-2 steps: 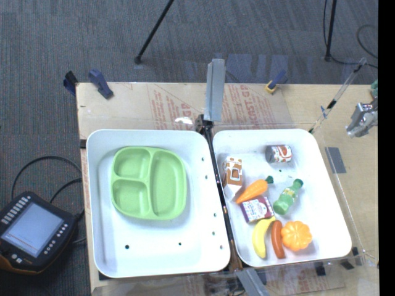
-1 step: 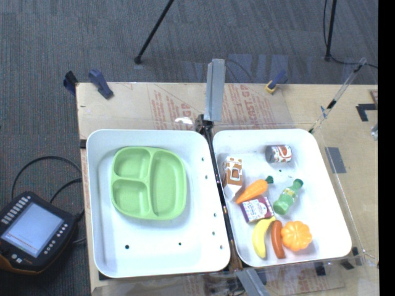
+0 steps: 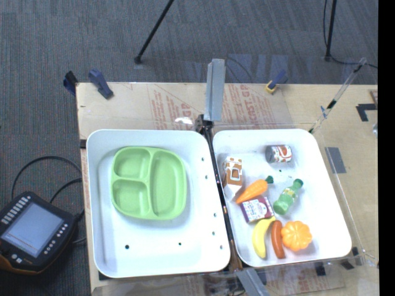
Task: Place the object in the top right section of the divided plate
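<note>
Green divided plate (image 3: 150, 182) lying flat in the left bin (image 3: 99, 239), toward that bin's 11 o'clock; one long section along its 3 o'clock side, two smaller sections stacked on its 9 o'clock side; all three bare. Long axis of the big section running 12 to 6; top right section judged to be the 12 o'clock end of that side, though no rib visibly splits it. Which object is meant left unnamed by the task; all candidates sitting in the right bin (image 3: 308, 142), at 3 o'clock from the plate, well apart from it across the bins' shared rims.

Scattered there: a can (image 3: 279, 154) at 12; a small carton (image 3: 232, 171) at 9; a carrot (image 3: 253, 190) near centre, lying slantwise; a green bottle (image 3: 287, 197) just beside it; a purple packet (image 3: 256, 209) below the carrot; a banana (image 3: 262, 237), a sausage (image 3: 278, 239) and a pumpkin (image 3: 295, 235) crowded together at 6, touching or nearly so.

Gripper state impossible to tell from this view. Nothing lying on the path between bins; crowding at 6 o'clock likely the awkward spot for a clean pick.
</note>
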Tool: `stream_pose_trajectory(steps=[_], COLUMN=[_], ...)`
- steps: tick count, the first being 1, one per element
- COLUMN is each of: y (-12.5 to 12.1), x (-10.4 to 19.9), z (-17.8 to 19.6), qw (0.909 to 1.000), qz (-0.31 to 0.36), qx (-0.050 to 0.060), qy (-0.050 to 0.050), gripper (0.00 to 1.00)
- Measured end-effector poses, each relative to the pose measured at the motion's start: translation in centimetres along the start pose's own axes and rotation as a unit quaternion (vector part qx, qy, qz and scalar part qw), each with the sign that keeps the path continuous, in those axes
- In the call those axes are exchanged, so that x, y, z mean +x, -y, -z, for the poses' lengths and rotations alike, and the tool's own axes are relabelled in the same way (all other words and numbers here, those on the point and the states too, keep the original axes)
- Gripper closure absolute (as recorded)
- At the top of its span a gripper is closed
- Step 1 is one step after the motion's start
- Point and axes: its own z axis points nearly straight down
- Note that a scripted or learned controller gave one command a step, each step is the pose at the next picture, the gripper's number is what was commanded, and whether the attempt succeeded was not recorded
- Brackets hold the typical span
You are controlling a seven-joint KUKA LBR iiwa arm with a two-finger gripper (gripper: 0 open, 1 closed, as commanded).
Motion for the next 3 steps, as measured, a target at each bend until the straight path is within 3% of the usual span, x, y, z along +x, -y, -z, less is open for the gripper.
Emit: stream_pose_trajectory(steps=[3], y=[-0.3], x=[0.4], z=[2.4], qw=[1.0], qz=[0.007], qx=[0.006], qy=[0.003], gripper=[1.0])
